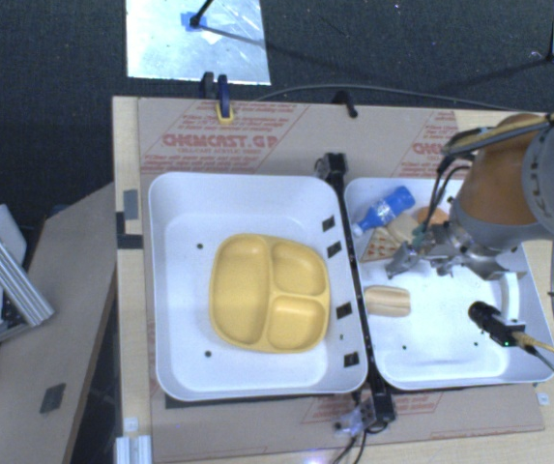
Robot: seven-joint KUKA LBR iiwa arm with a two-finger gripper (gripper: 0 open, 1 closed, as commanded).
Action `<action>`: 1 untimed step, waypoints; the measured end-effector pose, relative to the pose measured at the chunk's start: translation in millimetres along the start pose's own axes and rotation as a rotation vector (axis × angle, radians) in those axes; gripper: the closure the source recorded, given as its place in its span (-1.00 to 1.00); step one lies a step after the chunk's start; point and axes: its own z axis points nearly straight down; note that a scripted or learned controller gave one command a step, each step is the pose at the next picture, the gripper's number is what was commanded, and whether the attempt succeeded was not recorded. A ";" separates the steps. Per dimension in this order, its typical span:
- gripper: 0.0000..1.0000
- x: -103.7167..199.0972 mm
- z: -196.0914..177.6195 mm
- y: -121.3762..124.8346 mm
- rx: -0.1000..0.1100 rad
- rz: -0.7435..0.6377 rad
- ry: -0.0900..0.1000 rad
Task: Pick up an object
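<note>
Hovering low over the right bin (451, 356), the tool (404, 262) sits in that bin's left half, above the clutter at its far end. Whether the tool is apart or together cannot be told from this angle, and nothing is seen clamped in it.

Candidate objects: a pale block (387, 301) lies on its side just below the tool, near the wall between the bins, apart from the rest. A blue bottle (385, 209) and a brown lattice piece (378, 243) lie close together beyond it. The left bin (175, 259) on the desk (257, 129) holds a yellow plate (269, 291), well away from the tool.

Assessment: the step in hand appears to be the approach. The pale block is the soundest choice, being isolated. Recommended: centre over its short axis, descend squarely, and keep clear of the dividing wall. Its rounded ends may let it roll if it is caught off-centre.
</note>
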 end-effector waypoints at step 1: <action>1.00 -0.1 -13.2 1.4 -0.005 -0.001 -0.001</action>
